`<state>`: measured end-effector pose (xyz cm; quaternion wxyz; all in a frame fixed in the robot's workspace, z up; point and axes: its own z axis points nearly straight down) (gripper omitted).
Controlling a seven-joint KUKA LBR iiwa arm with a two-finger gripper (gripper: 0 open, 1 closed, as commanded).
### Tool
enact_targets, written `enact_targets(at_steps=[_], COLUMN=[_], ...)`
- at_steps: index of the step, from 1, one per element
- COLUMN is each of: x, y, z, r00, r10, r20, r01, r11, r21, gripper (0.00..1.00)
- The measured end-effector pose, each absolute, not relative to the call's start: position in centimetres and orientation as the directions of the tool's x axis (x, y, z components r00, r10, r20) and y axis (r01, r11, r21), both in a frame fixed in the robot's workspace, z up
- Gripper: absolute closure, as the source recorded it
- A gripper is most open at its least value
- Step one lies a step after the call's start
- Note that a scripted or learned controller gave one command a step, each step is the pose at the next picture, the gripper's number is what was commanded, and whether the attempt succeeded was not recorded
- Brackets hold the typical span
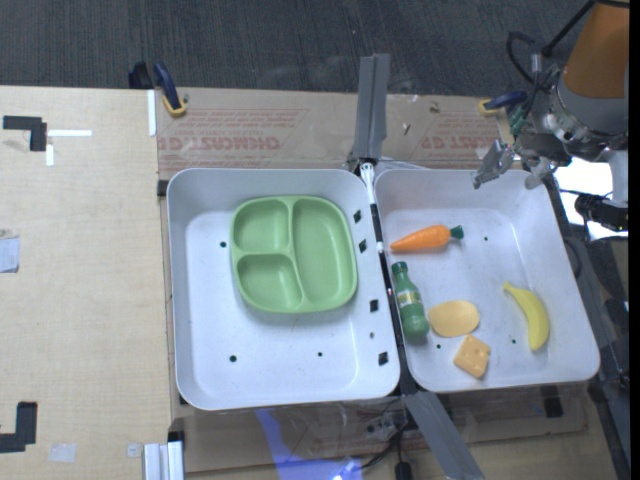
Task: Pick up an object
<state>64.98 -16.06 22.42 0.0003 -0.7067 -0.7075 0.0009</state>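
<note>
My hand hangs at the 2 o'clock corner of the right bin, above the rim, with 2 fingers parted and nothing between them. It sits high, I judge, because no object is chosen yet. Any of 5 would do. The carrot lies nearest, toward 8 o'clock from my hand, alone on bare floor. The bottle lies along the bin's 9 o'clock wall, so a finger would have little room there. The chip touches the bottle, and the cheese sits just below it. The banana lies apart at 4 o'clock. In the left bin rests a green plate.
</note>
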Motion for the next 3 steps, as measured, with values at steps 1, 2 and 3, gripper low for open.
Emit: enact_targets(at_steps=[1,2,3], x=[65.4,66.0,58.1], y=[-10.9,-8.4,-10.9], z=[9.8,19.3,9.8], r00=[-0.271,-0.373,-0.491], r10=[0.963,0.928,0.871], r20=[-0.001,-0.002,0.0], r01=[0.963,0.928,0.871], r11=[0.271,0.373,0.491], r21=[0.0,0.001,-0.001], gripper=[0.0,0.0,0.0])
